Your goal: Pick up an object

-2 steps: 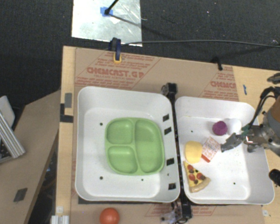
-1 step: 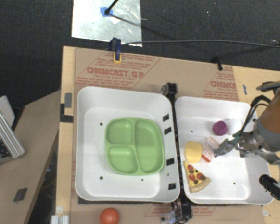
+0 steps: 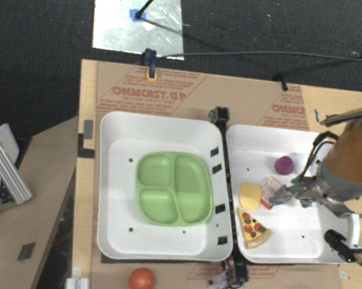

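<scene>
Arm reaches in from the right over the right-hand shallow white bin [image 3: 310, 247]. Gripper [image 3: 281, 194] sits low at bin centre, tip against a small red-and-white crinkled packet [image 3: 268, 192]. Cannot tell whether the jaws are apart or together; the tip is too small and blurred to read, and nothing is clearly seen between them.

Right bin contents: 1 purple round ball-like object [image 3: 284, 164] near the far wall, apart from the gripper; 1 yellow rounded soft-looking lump [image 3: 250, 195] just beside the packet on its left; 1 toy pizza slice with red dots [image 3: 254, 229] toward the near wall.

Left-hand white bin [image 3: 114, 166] holds a green 4-compartment plastic plate [image 3: 173, 188]. An orange-red ball [image 3: 141, 281] lies on the tabletop [image 3: 191, 88] outside the bins.

Judgement: step in hand is approach or grasp attempt on the packet; no lift evident. Next move calls for closing squarely on the packet without nudging the yellow lump, then a straight rise.
</scene>
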You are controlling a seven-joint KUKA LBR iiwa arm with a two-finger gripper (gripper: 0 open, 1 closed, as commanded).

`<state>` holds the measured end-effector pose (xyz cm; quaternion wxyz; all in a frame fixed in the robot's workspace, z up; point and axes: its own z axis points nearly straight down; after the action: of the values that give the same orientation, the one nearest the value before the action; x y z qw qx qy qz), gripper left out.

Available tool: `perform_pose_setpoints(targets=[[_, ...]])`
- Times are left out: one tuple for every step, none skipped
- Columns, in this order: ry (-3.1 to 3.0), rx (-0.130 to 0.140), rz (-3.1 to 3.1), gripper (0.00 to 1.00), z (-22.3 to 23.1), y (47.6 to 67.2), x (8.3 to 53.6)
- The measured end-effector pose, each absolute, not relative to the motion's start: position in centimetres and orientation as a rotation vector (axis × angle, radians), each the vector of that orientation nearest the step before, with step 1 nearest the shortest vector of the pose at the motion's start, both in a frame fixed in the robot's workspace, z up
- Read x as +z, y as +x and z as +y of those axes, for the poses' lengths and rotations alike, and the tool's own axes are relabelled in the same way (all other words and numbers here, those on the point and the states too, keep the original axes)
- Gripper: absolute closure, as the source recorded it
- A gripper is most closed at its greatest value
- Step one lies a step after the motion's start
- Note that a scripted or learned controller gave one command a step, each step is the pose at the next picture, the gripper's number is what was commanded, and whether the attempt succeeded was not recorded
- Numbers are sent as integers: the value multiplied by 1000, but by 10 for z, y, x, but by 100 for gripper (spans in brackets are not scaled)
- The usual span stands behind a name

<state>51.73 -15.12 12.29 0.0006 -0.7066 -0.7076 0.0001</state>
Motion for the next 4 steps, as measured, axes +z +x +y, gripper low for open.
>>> perform_pose_setpoints(targets=[[-2222,-3,-2224,100,-152,518,136],[-2221,-5,-2230,100,-157,525,196],[-2221,-6,-2231,100,-154,519,257],[-2220,-5,-2231,100,-155,521,297]])
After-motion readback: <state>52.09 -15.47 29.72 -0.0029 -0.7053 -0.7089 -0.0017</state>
